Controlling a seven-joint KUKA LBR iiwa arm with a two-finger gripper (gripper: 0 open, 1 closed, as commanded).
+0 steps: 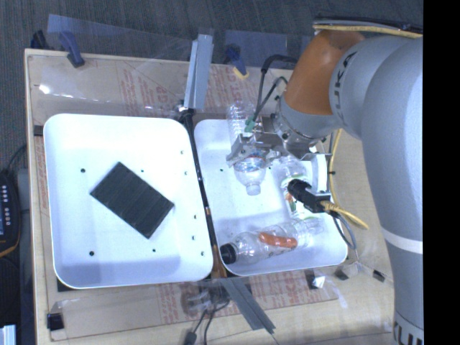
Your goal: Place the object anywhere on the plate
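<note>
My gripper (248, 149) hangs over the upper middle of the right bin (215, 192), a shallow white tray with rounded corners and a smooth, glossy floor. Right under it, touching or nearly so, is a clear plastic bottle (251, 172), ribbed and see-through, its cap end pointing toward the bottom of the frame. I cannot tell whether the gripper is wide or narrow, or whether it has the bottle.

The plate (131, 199) lies well apart, in the middle of the left bin (72, 157). It is a flat, dark grey rectangle with a matte, finely grained face, turned at a slant to the bin's walls.

Along the lower edge of the right bin a second bottle (269, 244) lies on its side. It is clear and crumpled, with a black cap (228, 252) at its left end and an orange piece (277, 241) showing at its middle.

A grey metal bar (198, 70) runs up from the gap between the bins. The bench (108, 85) is pale board under a clear sheet, and a blue clamp (72, 54) sits at the upper left. The board has red print on it, too small to read.
</note>
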